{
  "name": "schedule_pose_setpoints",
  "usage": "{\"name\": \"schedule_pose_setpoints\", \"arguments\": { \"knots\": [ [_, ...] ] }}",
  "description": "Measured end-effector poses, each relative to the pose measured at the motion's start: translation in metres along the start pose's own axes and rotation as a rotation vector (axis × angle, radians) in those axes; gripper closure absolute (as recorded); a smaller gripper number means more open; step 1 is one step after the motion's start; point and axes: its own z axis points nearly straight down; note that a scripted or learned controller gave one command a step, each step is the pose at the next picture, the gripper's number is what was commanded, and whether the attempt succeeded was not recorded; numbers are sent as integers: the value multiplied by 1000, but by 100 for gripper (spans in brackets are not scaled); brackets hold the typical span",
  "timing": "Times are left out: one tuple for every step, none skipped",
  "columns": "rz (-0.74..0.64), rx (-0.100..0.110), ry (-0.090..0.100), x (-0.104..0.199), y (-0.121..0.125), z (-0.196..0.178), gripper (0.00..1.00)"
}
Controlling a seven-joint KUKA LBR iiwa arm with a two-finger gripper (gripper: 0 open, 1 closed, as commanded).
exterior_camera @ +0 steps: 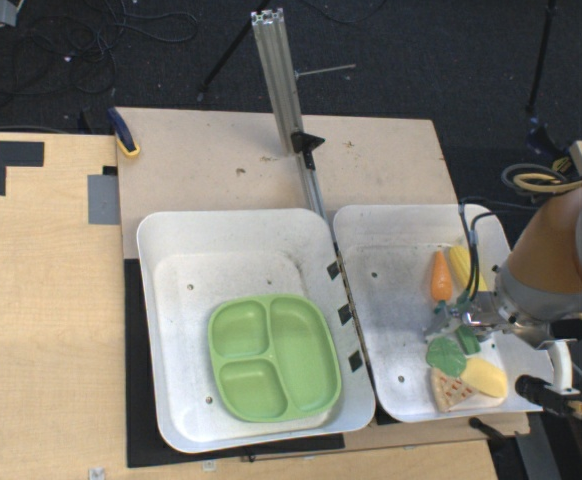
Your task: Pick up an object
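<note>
Camera view puts the right bin point(391, 268) at lower right, and we see a cluster of toy food there. Nearest us lie a pizza slice point(452, 392) and a lemon point(485, 377), then a green leafy piece point(445, 355). Beyond sit a carrot point(440, 276) and corn point(459, 265). Our gripper point(464, 318) hangs among them; its state we cannot tell. We judge the carrot light, stiff, slick, best pinched across its middle. Left, a green tray point(271, 356).
</note>
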Motion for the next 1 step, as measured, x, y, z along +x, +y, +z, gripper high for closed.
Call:
{"name": "schedule_pose_setpoints", "arguments": {
  "knots": [
    [2,-6,2,0,2,-12,100]
  ]
}}
